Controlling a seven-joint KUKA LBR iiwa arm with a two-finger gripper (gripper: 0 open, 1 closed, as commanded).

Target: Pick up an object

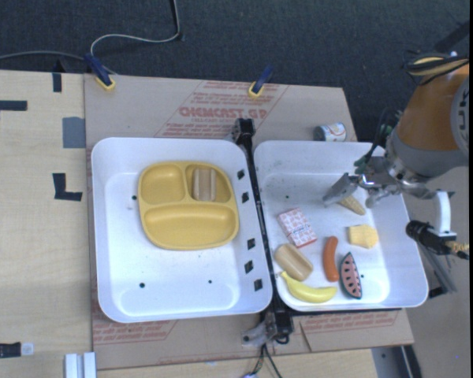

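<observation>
Gripper [355, 194] low in the right bin [402, 294], fingers spread wide — one dark finger [337, 190] angled left, the pale wedge [352, 205] just beneath and between them, not yet held. To do this well, I'd centre over the wedge and close squarely; it looks small, likely to slip. Outward: yellow cheese block [363, 236], checked wafer [297, 226], glossy sausage [330, 258], watermelon slice [350, 276], bun [292, 261], banana [307, 291] — smooth moulded toys. Left bin [118, 290] holds a yellow divided plate [188, 205].

A single fixed camera looks down at a slant from above the bench, taking in both shallow white plastic bins [110, 235] side by side.
</observation>
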